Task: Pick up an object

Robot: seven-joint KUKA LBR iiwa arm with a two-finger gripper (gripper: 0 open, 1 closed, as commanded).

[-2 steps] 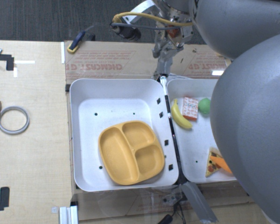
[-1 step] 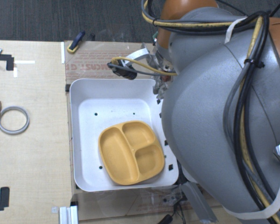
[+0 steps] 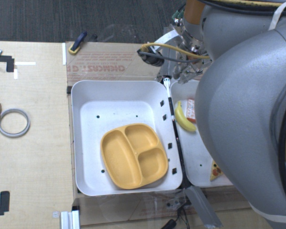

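A yellow divided tray lies untouched in the left bin, a banana just right of that bin's wall, as the arm looms over them, nothing evidently lifted; whether its jaws are open or closed cannot be told.

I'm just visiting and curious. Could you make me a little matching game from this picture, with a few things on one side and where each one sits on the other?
Things:
1. divided yellow plate
2. banana
3. roll of tape
4. blue-and-yellow tool

Places:
A. on the cardboard behind the bins
B. in the left bin
C. on the wooden bench top, left of the bins
D. in the right bin, partly hidden by the arm

Pairs: 1-B, 2-D, 3-C, 4-A
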